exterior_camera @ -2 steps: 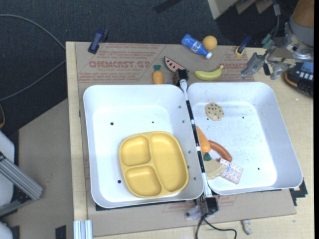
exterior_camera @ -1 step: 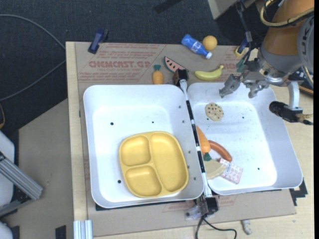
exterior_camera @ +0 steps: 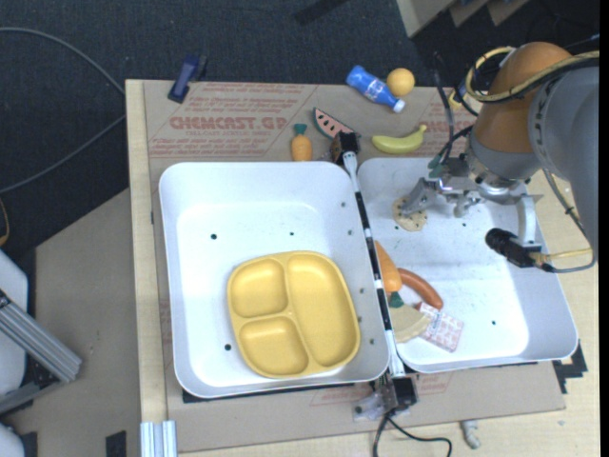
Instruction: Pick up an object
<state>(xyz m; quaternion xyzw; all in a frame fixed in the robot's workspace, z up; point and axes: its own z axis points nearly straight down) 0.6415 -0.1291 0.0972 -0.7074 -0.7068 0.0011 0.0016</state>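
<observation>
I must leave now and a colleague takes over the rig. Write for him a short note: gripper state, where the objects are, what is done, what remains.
Gripper: low in the right bin, at its far left part, just above a small tan object. Whether it grips that object cannot be told.
Objects: a hot dog, an orange piece and a pink-and-white packet lie by the right bin's near left side. A yellow divided tray sits in the left bin.
Done: nothing visibly picked up.
Left: grasp one object and lift it.
</observation>
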